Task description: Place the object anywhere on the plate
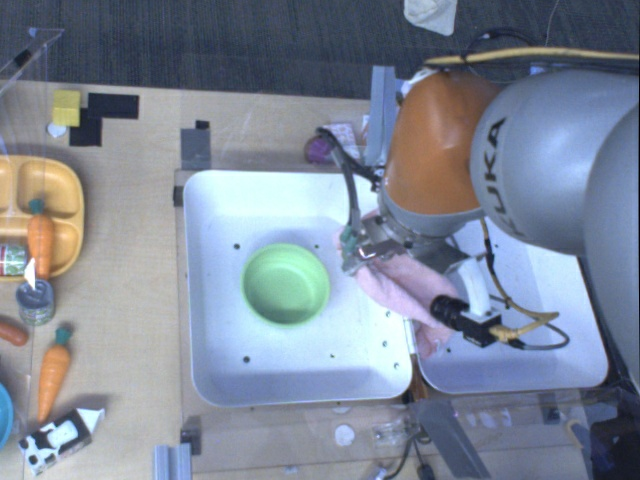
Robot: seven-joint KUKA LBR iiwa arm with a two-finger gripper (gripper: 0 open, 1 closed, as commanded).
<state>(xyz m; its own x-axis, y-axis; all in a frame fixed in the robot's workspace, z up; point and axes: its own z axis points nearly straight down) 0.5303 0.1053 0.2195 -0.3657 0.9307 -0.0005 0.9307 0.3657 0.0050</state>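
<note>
We see a pink cloth [405, 288] draped under the jaws [358, 253], just right of the green plate [287, 284] in the left bin [215, 368]. Grip unclear. Placement looks not yet done.

The grey arm [540, 148] reaches in, wrist angled downward.

The bench [130, 368] bears 2 white bins [215, 368], a yellow tray [60, 183], carrots [52, 368].
</note>
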